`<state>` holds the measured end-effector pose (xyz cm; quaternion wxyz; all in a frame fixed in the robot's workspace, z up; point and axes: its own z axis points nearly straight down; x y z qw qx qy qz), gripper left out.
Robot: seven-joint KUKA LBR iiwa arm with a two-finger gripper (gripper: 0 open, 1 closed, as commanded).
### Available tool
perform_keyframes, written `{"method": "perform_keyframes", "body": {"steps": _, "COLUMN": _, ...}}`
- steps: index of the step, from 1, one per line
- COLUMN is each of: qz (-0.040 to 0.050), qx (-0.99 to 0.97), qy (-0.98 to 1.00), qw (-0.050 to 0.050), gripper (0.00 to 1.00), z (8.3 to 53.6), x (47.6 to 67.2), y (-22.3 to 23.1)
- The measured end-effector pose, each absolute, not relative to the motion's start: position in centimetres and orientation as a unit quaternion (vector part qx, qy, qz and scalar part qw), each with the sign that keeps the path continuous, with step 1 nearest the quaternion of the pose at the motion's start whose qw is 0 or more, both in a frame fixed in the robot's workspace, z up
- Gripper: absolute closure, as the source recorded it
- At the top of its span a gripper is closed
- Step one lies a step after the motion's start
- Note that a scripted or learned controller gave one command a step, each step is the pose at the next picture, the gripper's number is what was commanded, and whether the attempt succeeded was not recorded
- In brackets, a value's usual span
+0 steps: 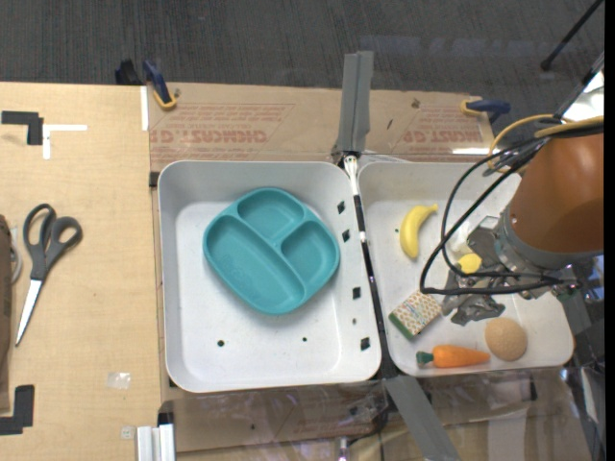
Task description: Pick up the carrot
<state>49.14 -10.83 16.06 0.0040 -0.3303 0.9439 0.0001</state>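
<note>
Carrot (pixel 455 356) lying just below the gripper (pixel 471 307) (jaw state impossible to tell), round bun (pixel 505 339) beside the carrot's tip

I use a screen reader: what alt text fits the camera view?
The gripper hovers in the right bin above an orange carrot, near a banana and a tan ball. A teal divided plate sits in the left bin.

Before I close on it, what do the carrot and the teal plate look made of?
The carrot looks like a moulded plastic toy: even orange, smooth, faint sheen, with a neat green stub at its left end. It might be rubber; the view leaves that open. The teal divided plate seems matte plastic or silicone: one flat colour, rounded moulded ridges between three compartments, no glare.
</note>
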Motion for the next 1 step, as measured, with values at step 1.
{"method": "perform_keyframes", "body": {"steps": 1, "qz": 0.0002, "qx": -0.303, "qy": 0.953, "qw": 0.003, "gripper": 1.0, "z": 19.22, "x": 49.41, "y": -0.69}}
